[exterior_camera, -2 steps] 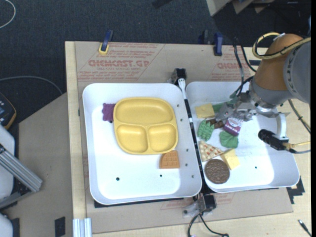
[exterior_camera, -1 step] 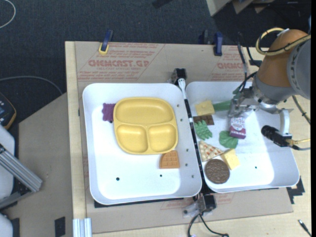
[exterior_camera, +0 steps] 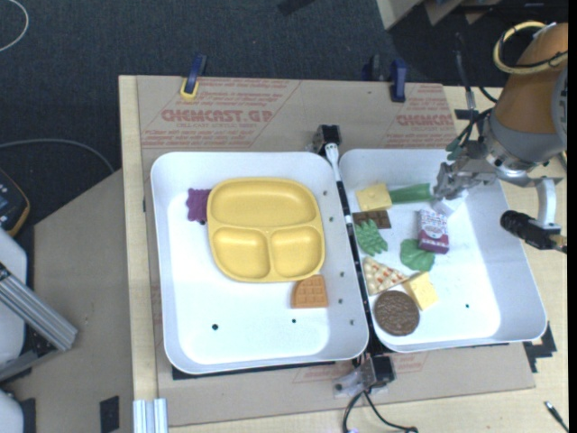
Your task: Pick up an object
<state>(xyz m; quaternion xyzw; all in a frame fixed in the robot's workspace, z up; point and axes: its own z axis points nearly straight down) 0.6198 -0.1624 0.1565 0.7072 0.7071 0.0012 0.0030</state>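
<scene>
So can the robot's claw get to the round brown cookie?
Probably yes. The brown cookie lies uncovered in the right bin, nothing on top, and the gripper hovers over that same bin.

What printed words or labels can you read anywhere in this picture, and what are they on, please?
"CHEMCAST GP": red print on the brown board under the bins, left side.
The same red print repeats on the board's right side, partly cut off by the bin.
Small packet in the right bin: label too small to read.

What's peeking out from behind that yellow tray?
A purple toy shows at the yellow tray's left edge, in the left bin. The tray covers the rest of it.
</scene>
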